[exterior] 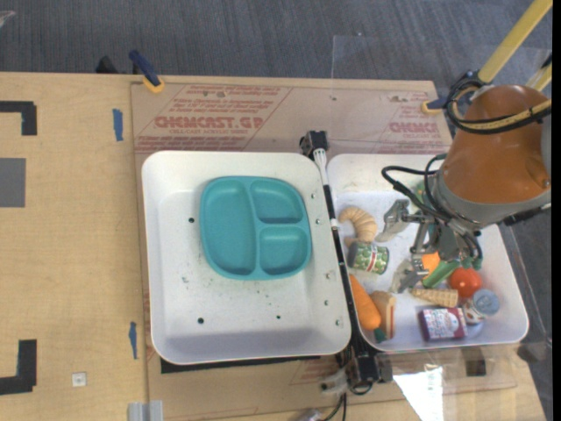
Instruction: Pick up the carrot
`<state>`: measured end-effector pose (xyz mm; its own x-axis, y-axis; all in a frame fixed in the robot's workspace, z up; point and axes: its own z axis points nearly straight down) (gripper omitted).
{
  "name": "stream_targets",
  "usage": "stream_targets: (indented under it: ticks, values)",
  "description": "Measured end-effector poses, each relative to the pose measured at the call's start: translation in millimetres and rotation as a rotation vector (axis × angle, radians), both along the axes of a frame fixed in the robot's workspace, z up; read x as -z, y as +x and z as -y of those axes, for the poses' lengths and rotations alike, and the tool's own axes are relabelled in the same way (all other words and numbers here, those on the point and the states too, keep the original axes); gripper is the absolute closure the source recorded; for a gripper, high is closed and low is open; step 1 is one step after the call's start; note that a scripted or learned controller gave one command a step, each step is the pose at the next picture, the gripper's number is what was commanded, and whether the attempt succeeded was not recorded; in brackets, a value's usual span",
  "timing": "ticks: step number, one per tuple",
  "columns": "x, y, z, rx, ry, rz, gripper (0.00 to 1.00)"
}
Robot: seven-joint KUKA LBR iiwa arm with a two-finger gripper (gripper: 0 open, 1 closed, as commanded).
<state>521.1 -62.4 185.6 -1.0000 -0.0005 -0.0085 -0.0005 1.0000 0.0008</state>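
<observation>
An orange carrot (364, 304) lies slantwise along the left wall of the right bin (513, 274), near its front. My gripper (422, 250) hangs over the middle of that bin, to the right of and behind the carrot, and apart from it. Right under the gripper sits a small orange piece (429, 260) with a green leafy part (443, 274); whether the gripper touches it is unclear. The arm's orange band (491, 143) covers the bin's back right part.
Crowded in the right bin are a tan bread piece (359, 221), a green can (369, 258), a red tomato (466, 281), a blue cap (485, 302), a purple packet (443, 323) and a tan stick (436, 296). The left bin (166, 261) holds a teal divided plate (254, 226).
</observation>
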Motion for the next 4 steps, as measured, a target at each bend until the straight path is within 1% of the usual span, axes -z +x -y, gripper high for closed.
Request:
stream_targets:
  ticks: [1,2,3,4]
  values:
    - [-9,34,52,-0.129,-0.003,0.001,0.00]
    - [85,-1,62,-0.221,-0.004,0.002,0.00]
    - [74,2,61,-0.222,-0.005,0.010,1.00]
    - [-1,12,0,0.079,0.002,0.003,1.00]
